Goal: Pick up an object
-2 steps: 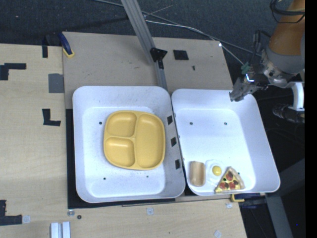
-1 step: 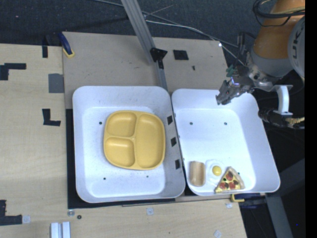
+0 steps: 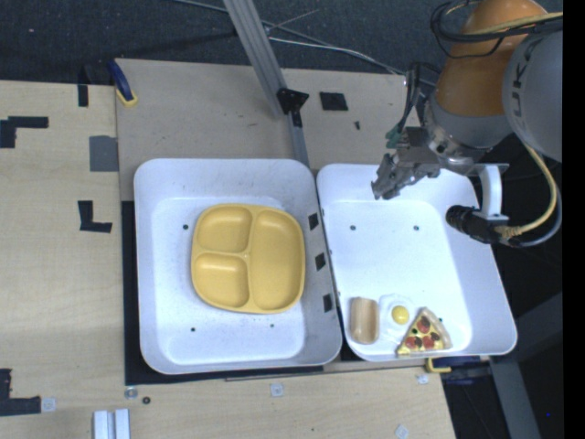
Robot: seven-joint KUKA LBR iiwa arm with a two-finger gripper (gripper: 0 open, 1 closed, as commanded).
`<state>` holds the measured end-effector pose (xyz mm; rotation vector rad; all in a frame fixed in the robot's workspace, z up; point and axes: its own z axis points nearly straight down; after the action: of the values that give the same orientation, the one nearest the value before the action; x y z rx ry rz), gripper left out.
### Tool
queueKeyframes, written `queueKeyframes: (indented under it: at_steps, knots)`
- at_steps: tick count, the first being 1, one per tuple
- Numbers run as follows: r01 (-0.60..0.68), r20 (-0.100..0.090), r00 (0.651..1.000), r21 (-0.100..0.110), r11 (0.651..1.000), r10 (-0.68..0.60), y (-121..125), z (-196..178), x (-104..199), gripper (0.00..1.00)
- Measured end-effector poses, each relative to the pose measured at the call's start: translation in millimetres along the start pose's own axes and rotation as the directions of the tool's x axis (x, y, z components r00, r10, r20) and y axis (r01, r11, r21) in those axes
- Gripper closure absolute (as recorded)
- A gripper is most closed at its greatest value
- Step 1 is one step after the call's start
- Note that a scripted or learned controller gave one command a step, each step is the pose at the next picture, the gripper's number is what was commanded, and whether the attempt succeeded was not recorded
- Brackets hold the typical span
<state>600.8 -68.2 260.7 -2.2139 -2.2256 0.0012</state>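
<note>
On the bench point(image 3: 219, 122), the left bin point(image 3: 164, 245) holds a yellow divided plate point(image 3: 248, 257) with three compartments, lying flat near its middle. The right bin point(image 3: 416, 245) carries three small toy foods in a row along its near edge: a tan bread-like piece point(image 3: 364, 320), a fried egg point(image 3: 398, 315) just beside it, and a pizza slice point(image 3: 424, 333) next to the egg toward the near right corner. The claw point(image 3: 388, 184) hangs over the far edge of the right bin, well apart from the three foods; whether it is wide or narrow I cannot tell, and nothing is seen in its grasp.
</note>
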Motion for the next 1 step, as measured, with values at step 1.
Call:
queueKeyframes:
  at_steps: [1]
  knots:
    - [0.001,0.0,1.0,0.002,1.0,-0.001,-28.2,11.3,55.1,1.0]
